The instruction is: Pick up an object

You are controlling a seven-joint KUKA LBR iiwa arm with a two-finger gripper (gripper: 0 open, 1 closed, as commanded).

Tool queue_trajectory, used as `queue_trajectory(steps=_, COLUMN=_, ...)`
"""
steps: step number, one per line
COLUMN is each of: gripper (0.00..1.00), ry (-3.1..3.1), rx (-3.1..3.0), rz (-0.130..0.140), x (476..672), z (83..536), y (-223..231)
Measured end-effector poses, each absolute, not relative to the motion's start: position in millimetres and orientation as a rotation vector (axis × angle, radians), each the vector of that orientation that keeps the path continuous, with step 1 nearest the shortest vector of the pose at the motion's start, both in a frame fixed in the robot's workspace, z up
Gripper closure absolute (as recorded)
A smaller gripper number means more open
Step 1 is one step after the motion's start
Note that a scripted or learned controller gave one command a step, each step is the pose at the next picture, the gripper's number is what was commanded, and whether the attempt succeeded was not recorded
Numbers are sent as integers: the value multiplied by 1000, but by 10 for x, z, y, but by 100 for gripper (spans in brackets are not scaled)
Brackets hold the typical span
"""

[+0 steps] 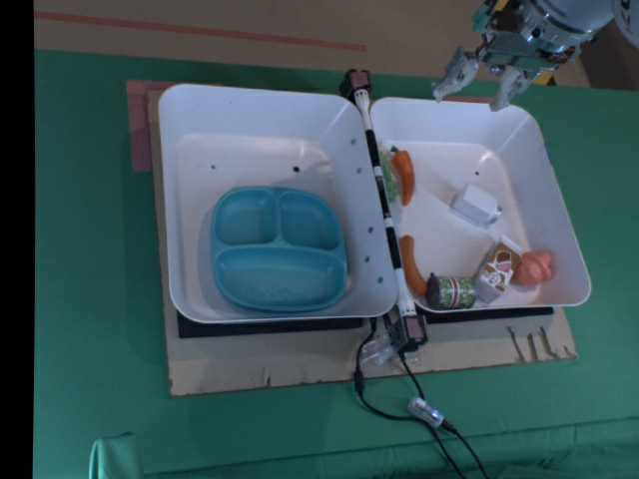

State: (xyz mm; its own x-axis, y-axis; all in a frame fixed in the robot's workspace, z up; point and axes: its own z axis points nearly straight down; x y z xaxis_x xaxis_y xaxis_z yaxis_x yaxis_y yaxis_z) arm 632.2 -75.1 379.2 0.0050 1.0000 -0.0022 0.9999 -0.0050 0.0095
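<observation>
Wires with a small plug lie closest, on the green cloth in front of the bins. Behind them sit two white bins side by side. One bin holds a blue plate with three parts. The other bin holds the things to pick from: a carrot by the middle wall, a white block near the middle, an orange stick low by the wall, a can, a small carton and a pink toy in the front corner. The gripper hangs up high over the back edge of that bin, its two fingers spread apart with nothing between them. Lots could go wrong from here. The can, carton and pink toy touch or nearly touch, so the fingers may bump one while closing on another. The can is round and may roll away. The carrot and stick lie right against the wall, so a finger may hit the wall first. The block looks like the easiest pick, since it sits by itself. The can and carton have colored labels, but the words are too small to read.
</observation>
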Motion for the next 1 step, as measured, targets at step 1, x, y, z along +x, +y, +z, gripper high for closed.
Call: queue_trajectory(steps=1, gripper=0, ry=2201, rx=2219, rz=4, x=6711, z=3420, y=-1414)
